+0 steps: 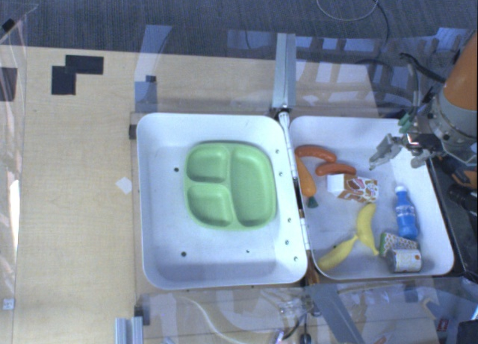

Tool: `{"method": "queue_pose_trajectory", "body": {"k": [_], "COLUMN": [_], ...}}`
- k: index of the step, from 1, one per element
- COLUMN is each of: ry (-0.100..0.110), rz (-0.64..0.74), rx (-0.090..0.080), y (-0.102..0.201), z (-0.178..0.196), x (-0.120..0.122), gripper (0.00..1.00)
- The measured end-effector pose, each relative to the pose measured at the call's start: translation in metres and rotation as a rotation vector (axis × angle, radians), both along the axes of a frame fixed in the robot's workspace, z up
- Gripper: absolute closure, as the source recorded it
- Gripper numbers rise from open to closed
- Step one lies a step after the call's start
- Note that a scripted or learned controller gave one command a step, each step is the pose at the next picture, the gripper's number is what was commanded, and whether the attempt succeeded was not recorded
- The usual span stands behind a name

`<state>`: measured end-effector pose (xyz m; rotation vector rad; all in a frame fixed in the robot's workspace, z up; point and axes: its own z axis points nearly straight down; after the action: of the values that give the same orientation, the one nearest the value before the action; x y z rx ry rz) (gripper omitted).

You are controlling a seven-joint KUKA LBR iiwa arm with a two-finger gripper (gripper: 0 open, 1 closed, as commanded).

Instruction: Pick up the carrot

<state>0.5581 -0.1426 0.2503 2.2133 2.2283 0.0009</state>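
Task status: not begun as far as could be seen; the small orange carrot with a dark green stub end point(305, 183) lay untouched in the right-hand shallow white plastic bin point(441, 219).
Carrot position: at the far left of that bin, lying along the wall it shares with the left-hand shallow white plastic bin point(160, 186), green end pointing toward the near side.
Gripper: the grey two-finger gripper point(399, 150) hung over the upper right part of the right bin, fingers spread apart, nothing between them.
Gap to target: gripper and carrot stood well apart, across most of the bin's width.
Remaining work, by my judgement: travel left, descent, closing on the carrot, lift.
Edge hazard: the carrot sat just beside the dividing wall, so one finger would likely have little room on that side.
Neighbours: two reddish-orange sausages point(320, 160) lay just beside the carrot's upper end; a small printed white packet point(357, 186) lay near to its right.
Other contents: a yellow banana point(354, 241), a blue plastic bottle point(405, 214) and a tin can on its side point(402, 255) lay toward the near right, apart from the carrot.
Open room: bare bin floor below the packet and near the carrot's green end.
Left bin: held a green three-compartment plastic tray point(228, 184).
Worktop: pale wood worktop point(67, 186) lay beyond the bins.
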Motion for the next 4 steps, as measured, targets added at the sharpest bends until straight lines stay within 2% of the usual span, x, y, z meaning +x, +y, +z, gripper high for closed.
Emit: {"method": "queue_pose_trajectory", "body": {"k": [1,2,3,4], "ry": [-0.003,-0.005,-0.009,-0.016], "rz": [0.056,0.059,0.252,0.251], "rx": [0.000,0.000,-0.001,-0.007], "y": [0.030,0.031,0.015,0.013], "z": [-0.146,-0.137,-0.161,-0.160], "x": [-0.047,-0.046,-0.025,-0.024], "gripper": [0.00,1.00,1.00,0.00]}}
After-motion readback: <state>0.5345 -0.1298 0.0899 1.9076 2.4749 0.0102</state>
